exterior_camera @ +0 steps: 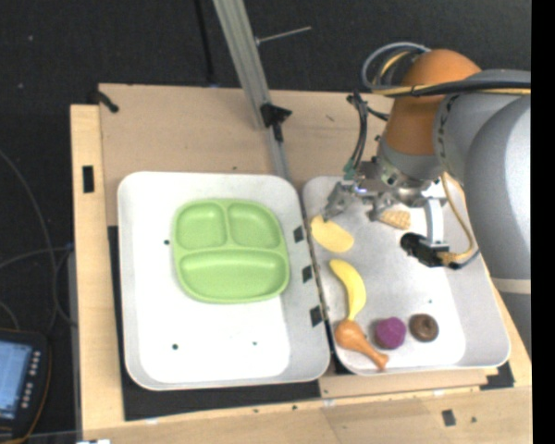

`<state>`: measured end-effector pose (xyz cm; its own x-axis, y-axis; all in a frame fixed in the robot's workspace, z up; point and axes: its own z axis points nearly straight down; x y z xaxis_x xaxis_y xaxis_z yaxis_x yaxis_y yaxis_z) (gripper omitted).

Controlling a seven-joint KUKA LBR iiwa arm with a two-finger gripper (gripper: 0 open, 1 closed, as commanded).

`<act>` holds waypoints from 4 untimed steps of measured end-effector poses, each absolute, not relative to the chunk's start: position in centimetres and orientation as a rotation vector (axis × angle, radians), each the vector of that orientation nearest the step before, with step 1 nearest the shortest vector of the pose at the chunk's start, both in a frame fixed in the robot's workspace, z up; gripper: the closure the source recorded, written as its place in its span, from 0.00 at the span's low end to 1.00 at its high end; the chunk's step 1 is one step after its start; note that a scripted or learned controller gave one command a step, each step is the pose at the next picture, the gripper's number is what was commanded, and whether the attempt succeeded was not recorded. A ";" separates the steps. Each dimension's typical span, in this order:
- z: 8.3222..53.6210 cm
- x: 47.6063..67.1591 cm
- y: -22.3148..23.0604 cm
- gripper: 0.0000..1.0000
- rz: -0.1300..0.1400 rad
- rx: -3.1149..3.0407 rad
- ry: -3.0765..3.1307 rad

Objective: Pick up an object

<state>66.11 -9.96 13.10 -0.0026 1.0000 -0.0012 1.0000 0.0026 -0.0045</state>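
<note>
Tool (351, 195) over right bin (472, 294), beside pale yellow piece (332, 237), no legible writing

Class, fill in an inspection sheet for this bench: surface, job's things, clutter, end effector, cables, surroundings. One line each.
Surface: wooden bench bearing a left bin and a right bin, side by side.
Job's things: in the right bin, a pale yellow piece, a banana, an orange drumstick-shaped toy, a purple ball, a brown ring, a waffle-patterned piece.
Clutter: green divided plate in the left bin.
End effector: end effector low over the right bin's far end, near the pale yellow piece; finger state cannot be told.
Cables: looped cables above the wrist.
Surroundings: metal pole, handheld screen at lower left.
</note>
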 end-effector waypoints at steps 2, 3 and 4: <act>11.3 66.2 -10.2 1.00 -0.001 -2.226 -2.223; 16.1 66.5 -11.0 1.00 -0.005 -2.226 -2.224; 20.8 67.1 -10.6 1.00 -0.006 -2.222 -2.228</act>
<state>67.05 -10.56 20.76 -0.0027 1.0000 -0.0012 1.0000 0.0027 0.0067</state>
